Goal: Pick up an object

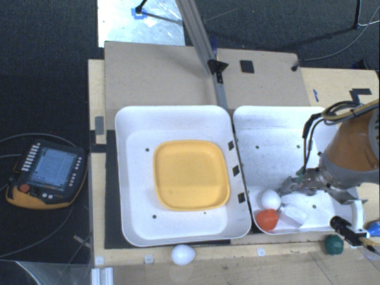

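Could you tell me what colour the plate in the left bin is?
Yellow plate, camera view.

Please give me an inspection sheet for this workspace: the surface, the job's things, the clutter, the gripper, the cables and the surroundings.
Surface: bench with left bin and right bin side by side.
Job's things: yellow plate in left bin; white ball, red ball and clear piece at right bin's near edge.
Clutter: white egg shape and green ball outside the bins.
Gripper: gripper low over right bin, beside white ball; finger state unclear.
Cables: black cable on the arm.
Surroundings: control pendant on dark floor.
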Robot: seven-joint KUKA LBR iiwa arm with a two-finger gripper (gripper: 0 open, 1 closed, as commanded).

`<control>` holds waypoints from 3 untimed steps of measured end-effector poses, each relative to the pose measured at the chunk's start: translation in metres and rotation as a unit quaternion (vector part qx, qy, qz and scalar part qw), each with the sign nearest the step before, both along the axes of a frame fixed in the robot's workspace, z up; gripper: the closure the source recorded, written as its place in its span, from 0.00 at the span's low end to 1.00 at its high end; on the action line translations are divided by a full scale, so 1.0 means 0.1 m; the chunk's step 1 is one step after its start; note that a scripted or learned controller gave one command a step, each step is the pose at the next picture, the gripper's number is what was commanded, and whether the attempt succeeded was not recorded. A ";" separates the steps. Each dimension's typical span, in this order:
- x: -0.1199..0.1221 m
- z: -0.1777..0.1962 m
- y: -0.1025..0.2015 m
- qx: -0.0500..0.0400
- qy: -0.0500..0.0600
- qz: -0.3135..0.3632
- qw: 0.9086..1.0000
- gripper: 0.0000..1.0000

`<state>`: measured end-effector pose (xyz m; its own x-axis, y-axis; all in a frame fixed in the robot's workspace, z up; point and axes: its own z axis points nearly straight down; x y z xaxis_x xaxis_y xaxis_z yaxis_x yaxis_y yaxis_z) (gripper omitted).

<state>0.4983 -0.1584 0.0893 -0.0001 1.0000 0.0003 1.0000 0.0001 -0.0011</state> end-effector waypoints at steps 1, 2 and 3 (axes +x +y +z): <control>0.01 0.12 0.00 0.000 -0.001 0.000 1.000 1.00; -0.03 0.66 0.08 -0.001 -0.003 0.001 1.000 1.00; -0.05 1.14 0.16 -0.001 -0.003 0.001 1.000 1.00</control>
